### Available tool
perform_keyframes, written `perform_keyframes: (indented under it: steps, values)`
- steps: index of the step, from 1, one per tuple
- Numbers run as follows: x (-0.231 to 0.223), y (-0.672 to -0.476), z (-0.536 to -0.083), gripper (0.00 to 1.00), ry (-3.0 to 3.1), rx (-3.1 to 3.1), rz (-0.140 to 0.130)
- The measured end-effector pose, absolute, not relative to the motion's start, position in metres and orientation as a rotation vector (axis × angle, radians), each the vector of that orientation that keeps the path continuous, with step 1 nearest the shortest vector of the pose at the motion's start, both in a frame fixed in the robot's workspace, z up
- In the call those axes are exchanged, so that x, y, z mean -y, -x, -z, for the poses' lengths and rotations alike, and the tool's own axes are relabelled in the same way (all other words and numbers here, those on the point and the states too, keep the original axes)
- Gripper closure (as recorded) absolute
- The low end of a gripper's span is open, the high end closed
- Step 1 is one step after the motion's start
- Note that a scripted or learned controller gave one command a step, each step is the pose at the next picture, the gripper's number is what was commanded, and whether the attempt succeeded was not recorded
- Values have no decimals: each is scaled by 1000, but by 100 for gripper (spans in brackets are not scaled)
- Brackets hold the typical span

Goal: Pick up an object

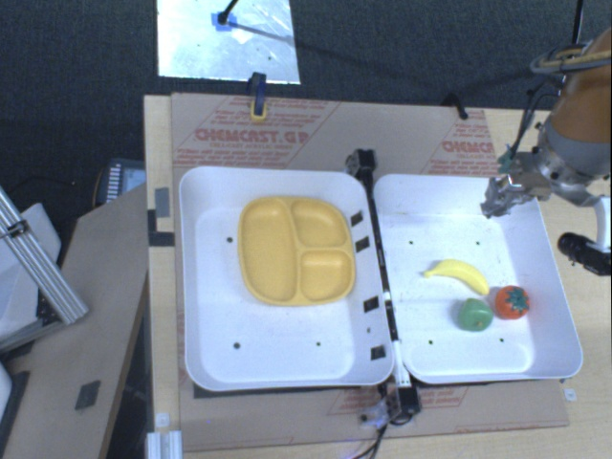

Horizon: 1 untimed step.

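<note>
In the right bin (pixel 535 357) lie a yellow banana (pixel 459 274), a green apple-like fruit (pixel 473 315) and a red tomato-like fruit (pixel 511 302), grouped in its near half. My gripper (pixel 498 202) hangs over the bin's far right corner, well above and behind the fruit, with nothing seen between its fingers. The fingers look close together, but they are small and blurred.
The left bin (pixel 206 352) holds a yellow divided plate (pixel 295 251) near its middle. A black divider strip (pixel 376 256) runs between the two bins. Cardboard (pixel 287 132) lies under both bins.
</note>
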<state>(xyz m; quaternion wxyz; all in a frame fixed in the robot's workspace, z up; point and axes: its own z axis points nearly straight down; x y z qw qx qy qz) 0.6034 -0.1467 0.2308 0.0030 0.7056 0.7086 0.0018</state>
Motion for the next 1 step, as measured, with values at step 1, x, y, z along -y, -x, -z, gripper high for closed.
perform_keyframes:
  steps: [1]
  values:
    - [96, -614, -221, 100, -2211, -2230, -3]
